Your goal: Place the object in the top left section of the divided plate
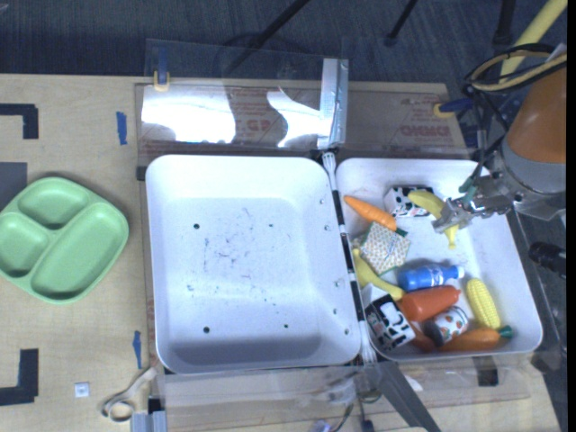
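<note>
**Ana:** Gripper [461, 207] sits over the upper right part of the right bin [526, 331], at the end of the grey arm [538, 142] with its orange band. Whether it is parted or closed, I cannot tell; the tip is small and blurred against the clutter.

**Ben:** And the divided plate [59, 238]?

**Ana:** Green, on the bench at far left, well apart from both bins. I see nothing in its three sections.

**Ben:** What is in the bins?

**Ana:** The left bin [243, 259] shows only faint scuffs and a few dark dots. The right one is crowded: a carrot [369, 211] near its upper left, a black-and-white toy [402, 202] just beside it, a yellow banana [428, 204] touching the gripper's tip, a patterned square piece [385, 248], a blue bottle [430, 276], a corn cob [484, 302], a red-orange piece [430, 301].

**Ben:** Anything hard to read?

**Ana:** The items along the lower rim overlap, so their shapes blur together. The arm is cut off at the right edge.
</note>
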Robot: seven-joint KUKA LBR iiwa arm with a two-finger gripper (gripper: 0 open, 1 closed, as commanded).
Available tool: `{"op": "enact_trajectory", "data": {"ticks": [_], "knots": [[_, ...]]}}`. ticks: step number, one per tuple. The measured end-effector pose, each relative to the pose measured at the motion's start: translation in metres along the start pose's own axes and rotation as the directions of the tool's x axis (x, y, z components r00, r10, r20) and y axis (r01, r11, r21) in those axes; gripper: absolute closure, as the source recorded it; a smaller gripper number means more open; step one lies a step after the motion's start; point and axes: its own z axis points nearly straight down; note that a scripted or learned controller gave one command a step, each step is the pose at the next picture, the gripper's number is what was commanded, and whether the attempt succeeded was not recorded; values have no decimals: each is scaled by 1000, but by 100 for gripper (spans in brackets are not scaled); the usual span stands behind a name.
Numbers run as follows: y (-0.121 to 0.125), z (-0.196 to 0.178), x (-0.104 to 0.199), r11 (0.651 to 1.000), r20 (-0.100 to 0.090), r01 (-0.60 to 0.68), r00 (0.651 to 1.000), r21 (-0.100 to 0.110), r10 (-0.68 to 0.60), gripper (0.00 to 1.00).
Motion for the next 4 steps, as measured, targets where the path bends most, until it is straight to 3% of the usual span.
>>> {"op": "enact_trajectory", "data": {"ticks": [1, 2, 3, 4], "knots": [[-31, -18, -61, 995, 2, 97, 995, 0, -97, 100], [-53, -15, -6, 863, -3, 505, 863, 1, -505, 100], [-39, -43, -62, 580, 5, 815, 580, -1, -815, 100], [-35, -123, -68, 538, 4, 843, 538, -1, -843, 100]]}}
